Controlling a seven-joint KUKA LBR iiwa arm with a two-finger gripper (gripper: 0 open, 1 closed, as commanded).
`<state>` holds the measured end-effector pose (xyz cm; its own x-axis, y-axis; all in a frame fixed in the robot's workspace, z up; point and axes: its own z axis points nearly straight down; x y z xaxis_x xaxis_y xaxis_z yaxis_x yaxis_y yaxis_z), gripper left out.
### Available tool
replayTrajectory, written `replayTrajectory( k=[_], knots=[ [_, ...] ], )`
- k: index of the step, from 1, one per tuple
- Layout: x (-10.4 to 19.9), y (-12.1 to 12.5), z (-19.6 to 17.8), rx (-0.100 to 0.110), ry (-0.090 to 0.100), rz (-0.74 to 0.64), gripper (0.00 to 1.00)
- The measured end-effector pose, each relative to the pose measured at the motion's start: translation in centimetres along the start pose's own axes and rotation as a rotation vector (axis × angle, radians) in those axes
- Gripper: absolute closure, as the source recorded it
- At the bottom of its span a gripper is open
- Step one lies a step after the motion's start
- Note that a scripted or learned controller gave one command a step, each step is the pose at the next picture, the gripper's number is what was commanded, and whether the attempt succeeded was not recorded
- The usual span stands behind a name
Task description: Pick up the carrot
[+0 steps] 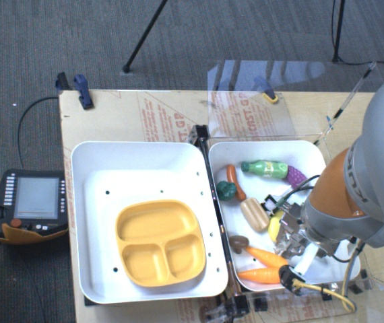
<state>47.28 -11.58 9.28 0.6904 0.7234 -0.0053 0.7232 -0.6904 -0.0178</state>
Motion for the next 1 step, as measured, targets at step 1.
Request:
replayTrajectory(
  k=[1],
  knots=[
    [0.02, -0.06, 0.04, 0.001, -0.001, -0.002, 0.00]
  ],
)
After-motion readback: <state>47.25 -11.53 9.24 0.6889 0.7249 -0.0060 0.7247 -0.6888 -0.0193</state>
